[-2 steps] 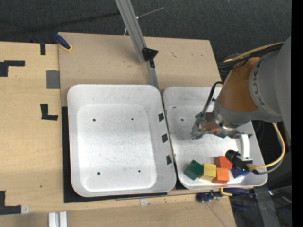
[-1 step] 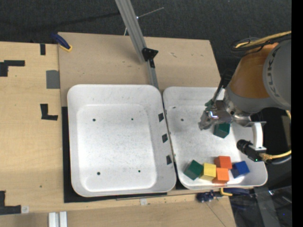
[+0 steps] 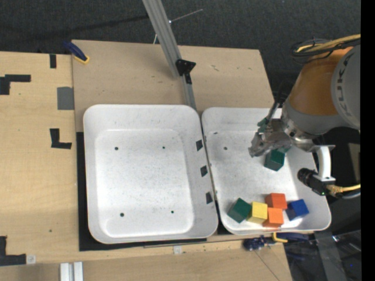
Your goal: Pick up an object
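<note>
My gripper hangs over the upper right part of the right bin, on the grey arm with the orange band that comes in from the right. A dark green block sits right at the gripper's lower edge, touching it in this view; whether it is gripped or lies on the bin floor beneath is unclear. Along the bin's front wall lies a cluster of blocks: a green one, a yellow one, two orange ones and a blue one.
The left bin stands beside the right one, sharing a raised rim. A slanted metal pole crosses the bench behind the bins. A black cable and connector hang off the arm at the right bin's right edge.
</note>
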Available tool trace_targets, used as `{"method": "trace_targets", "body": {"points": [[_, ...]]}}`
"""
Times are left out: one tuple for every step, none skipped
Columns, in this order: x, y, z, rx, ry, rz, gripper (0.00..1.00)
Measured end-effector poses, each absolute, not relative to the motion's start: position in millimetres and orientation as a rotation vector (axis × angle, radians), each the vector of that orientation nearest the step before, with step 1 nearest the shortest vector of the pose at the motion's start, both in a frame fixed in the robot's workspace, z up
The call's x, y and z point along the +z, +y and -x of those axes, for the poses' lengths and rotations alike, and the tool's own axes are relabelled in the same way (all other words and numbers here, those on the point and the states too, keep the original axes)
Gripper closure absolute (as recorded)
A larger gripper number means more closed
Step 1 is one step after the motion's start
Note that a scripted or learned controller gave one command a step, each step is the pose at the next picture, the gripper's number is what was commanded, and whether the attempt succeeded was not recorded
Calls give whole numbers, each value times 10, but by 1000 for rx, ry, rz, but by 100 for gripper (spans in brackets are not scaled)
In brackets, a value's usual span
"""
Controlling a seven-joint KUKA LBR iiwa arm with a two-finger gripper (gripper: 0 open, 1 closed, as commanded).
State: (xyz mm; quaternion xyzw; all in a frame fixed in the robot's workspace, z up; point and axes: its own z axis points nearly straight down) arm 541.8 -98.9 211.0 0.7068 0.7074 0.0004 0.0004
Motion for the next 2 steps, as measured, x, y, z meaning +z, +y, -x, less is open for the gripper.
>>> {"method": "trace_targets", "body": {"points": [[2138, -517, -5589, 1, 2230, -2215, 100], [2283, 33, -5655, 2, 2231, -2215, 100]]}}
